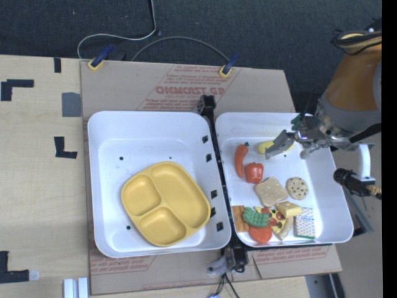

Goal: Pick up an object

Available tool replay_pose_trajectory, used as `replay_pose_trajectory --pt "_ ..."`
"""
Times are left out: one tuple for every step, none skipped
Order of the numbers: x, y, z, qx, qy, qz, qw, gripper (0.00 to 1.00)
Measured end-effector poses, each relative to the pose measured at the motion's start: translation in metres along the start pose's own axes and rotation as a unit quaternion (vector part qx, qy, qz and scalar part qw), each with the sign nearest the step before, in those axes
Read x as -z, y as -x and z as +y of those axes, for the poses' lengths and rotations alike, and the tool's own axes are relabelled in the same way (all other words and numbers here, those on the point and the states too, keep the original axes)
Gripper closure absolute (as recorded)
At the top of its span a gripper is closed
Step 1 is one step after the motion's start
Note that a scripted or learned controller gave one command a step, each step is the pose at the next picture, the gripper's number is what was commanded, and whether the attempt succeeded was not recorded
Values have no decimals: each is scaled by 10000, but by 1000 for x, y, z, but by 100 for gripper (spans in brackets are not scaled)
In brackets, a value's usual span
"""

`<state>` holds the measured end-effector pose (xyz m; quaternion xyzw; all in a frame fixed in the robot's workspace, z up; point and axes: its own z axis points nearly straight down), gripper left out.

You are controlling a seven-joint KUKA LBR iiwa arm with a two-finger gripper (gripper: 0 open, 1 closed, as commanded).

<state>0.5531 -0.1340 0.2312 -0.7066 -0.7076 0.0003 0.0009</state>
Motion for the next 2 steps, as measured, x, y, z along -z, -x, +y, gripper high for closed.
replay_pose_trajectory --pt "-147 -43 28 10 -10 -5 10000 0" --pt "-131 -41 29 3 8 3 10000 100"
